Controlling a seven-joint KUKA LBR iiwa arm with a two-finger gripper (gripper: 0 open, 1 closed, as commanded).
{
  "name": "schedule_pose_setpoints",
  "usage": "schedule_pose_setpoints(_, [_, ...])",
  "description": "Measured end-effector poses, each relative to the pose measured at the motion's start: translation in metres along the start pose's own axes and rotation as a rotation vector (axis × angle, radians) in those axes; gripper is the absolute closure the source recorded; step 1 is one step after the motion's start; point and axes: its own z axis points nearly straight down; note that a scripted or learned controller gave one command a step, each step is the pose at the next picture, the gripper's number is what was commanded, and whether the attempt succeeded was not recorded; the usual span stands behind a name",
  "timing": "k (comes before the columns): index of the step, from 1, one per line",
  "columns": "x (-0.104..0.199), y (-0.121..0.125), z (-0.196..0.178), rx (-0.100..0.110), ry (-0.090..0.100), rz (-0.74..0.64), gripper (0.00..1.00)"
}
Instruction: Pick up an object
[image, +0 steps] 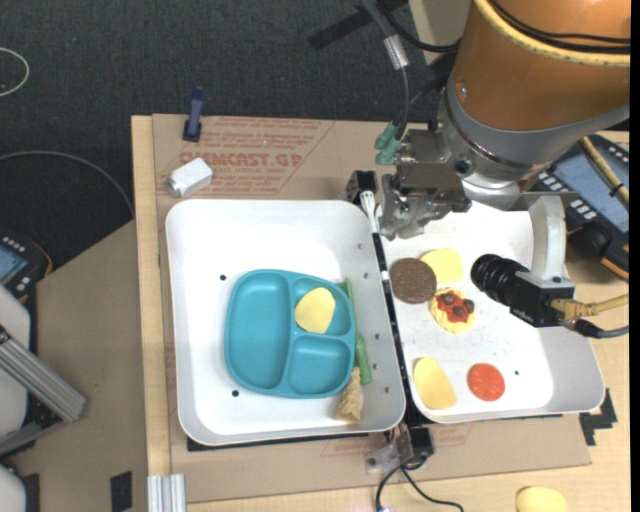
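Note:
My gripper (408, 218) hangs over the far left corner of the right bin (560, 400), just above a brown round cookie (411, 280). Nothing shows between its tips. Behind the cookie lies a pale yellow disc (445, 264). A small pizza-like piece with red dots (454, 309), a yellow slice (434, 382) and a red disc (486, 381) lie nearer the front. In the left bin (200, 250) a blue divided plate (270, 340) holds a yellow piece (316, 310). A green bean (359, 345) and a tan piece (350, 402) lie along its right side.
A black cylinder on a white bracket (510, 283) juts into the right bin from the right. The rim between the two bins (384, 290) runs just left of the cookie. A white block (190, 177) and a blue clip (194, 115) lie on the cardboard behind the left bin.

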Motion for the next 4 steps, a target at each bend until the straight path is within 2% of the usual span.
schedule_pose_setpoints(1, [0.091, -0.002, 0.06, 0.016, -0.004, -0.003, 1.0])
schedule_pose_setpoints(2, [0.104, 0.021, -0.093, -0.009, 0.006, 0.002, 1.0])
schedule_pose_setpoints(3, [0.09, -0.001, -0.058, 0.016, -0.005, 0.005, 1.0])
schedule_pose_setpoints(4, [0.071, -0.002, 0.046, 0.021, -0.008, 0.007, 1.0])
